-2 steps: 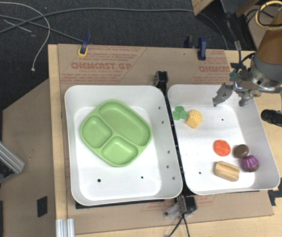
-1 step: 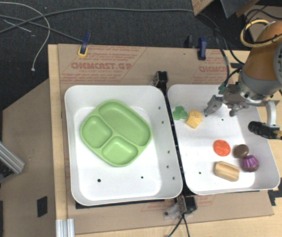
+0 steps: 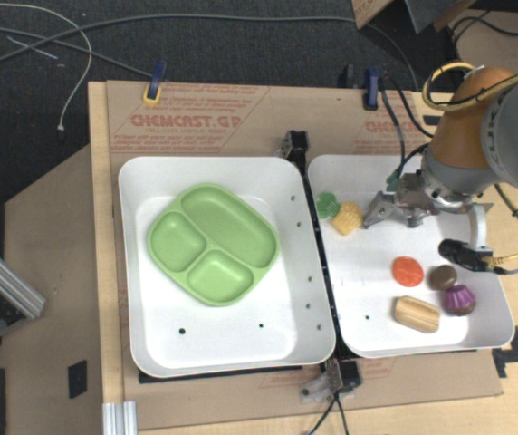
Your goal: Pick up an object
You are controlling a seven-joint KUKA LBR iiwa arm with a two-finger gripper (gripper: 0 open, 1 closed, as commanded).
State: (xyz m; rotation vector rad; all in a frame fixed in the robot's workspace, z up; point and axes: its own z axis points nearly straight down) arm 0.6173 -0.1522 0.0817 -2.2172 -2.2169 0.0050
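My gripper hovers over the upper left part of the right bin, and its fingers stand open with nothing between them. Just left of it lie a yellow corn piece and a small green item, touching each other. Further toward the front right are a red-orange tomato, a brown ball, a purple item and a tan bread roll.
The left bin holds a green divided plate. A black divider bar runs between the bins. Cables and the grey arm cross the right bin's far right corner.
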